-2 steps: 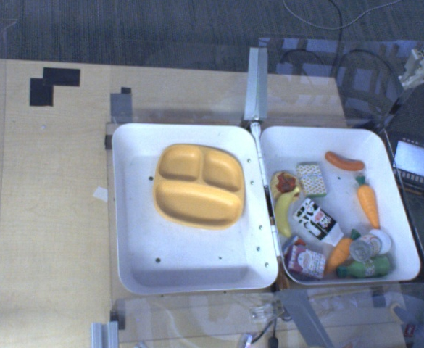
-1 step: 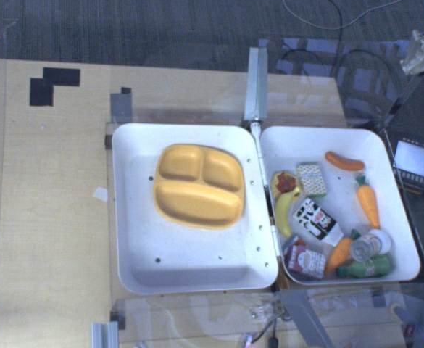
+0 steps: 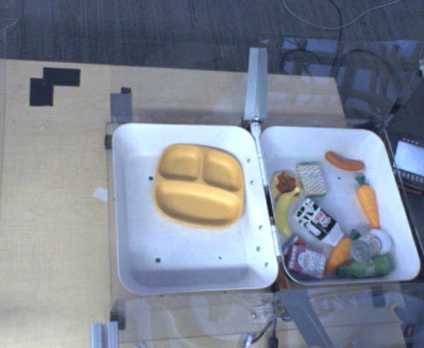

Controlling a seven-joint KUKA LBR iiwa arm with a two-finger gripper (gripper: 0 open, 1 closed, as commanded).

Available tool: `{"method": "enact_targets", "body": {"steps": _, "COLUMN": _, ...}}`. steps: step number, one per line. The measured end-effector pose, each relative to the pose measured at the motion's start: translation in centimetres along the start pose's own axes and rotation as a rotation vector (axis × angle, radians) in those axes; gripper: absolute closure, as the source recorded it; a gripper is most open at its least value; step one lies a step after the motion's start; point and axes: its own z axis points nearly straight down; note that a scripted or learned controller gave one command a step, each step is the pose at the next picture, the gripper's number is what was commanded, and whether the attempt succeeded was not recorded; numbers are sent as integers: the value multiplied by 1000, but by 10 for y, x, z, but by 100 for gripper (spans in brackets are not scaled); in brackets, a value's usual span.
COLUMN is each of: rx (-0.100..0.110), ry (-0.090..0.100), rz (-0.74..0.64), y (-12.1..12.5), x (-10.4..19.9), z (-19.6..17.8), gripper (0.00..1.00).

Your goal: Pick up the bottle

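Two shallow white bins on a wooden bench. The left bin (image 3: pixel 135 216) bears a yellow three-compartment plastic tray (image 3: pixel 198 185) with bare floor around it. The right bin (image 3: pixel 385 158) is crowded toward its near edge. The bottle, a white one with a black-patterned label (image 3: pixel 317 222), lies tilted near that bin's middle, touching a yellow banana (image 3: pixel 284 214) on its left, with a red packet (image 3: pixel 306 262) just below, a small orange carrot (image 3: pixel 340 254) and a metal can (image 3: pixel 368 246) to its lower right. An orange carrot (image 3: pixel 369 203), a sausage (image 3: pixel 344 162) and a checkered pouch (image 3: pixel 312 178) lie beyond. The gripper's state cannot be told.
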Motion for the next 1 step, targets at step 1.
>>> {"method": "enact_targets", "body": {"steps": 1, "rx": 0, "ry": 1, "rz": 100, "y": -103, "x": -15, "z": 0, "gripper": 100}}
